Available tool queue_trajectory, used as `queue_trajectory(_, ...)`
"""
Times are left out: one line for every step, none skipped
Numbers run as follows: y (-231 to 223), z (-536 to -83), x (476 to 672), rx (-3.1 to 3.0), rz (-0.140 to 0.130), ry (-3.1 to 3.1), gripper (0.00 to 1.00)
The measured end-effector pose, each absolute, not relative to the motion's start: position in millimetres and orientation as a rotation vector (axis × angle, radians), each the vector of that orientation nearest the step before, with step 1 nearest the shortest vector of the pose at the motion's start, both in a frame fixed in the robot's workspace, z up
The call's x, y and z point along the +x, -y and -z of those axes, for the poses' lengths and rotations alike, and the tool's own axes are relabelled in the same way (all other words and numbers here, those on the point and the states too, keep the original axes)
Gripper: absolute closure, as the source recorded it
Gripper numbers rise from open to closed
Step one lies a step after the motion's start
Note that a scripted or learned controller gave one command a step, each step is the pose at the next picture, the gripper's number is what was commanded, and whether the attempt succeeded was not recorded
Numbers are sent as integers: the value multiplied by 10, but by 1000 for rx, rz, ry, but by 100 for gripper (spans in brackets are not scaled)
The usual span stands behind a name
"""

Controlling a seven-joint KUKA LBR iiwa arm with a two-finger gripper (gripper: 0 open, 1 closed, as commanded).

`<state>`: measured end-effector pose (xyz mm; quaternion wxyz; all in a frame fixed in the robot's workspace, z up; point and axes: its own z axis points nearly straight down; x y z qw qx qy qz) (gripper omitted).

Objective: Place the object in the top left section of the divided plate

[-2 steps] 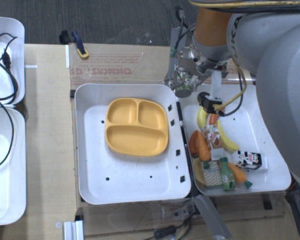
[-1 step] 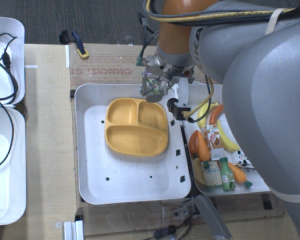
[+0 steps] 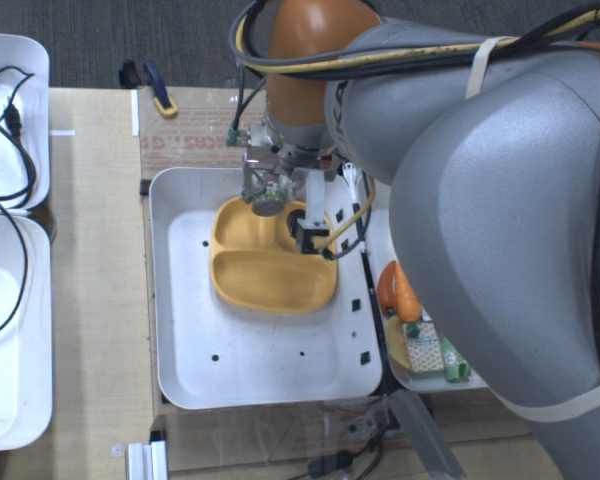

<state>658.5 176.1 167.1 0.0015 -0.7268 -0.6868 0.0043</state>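
in the left white bin (image 3: 185, 368) lies one yellow divided plate (image 3: 272, 278), smooth plastic, rounded, with three sections. the gripper (image 3: 267, 196) hangs over the plate's top left section; a small grey-green object (image 3: 267, 204) shows at its tip, grip state cannot be told. one orange carrot (image 3: 398, 290) and one green packet (image 3: 436, 356) lie in the right bin.

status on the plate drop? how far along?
Done: the arm has the pincer over the top left section of the yellow divided plate in the white bin.
In hand: a small grey-green object sits at the pincer tip; whether it is gripped or already resting in the section is unclear.
Left: confirm the release, then retract.
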Motion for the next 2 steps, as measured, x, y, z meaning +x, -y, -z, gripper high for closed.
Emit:
queue_trajectory(-1761,-1677,6588,-2282,-12,2157,0)
queue_trajectory(-1669,-1764,6097,-2470,-13,1938,0)
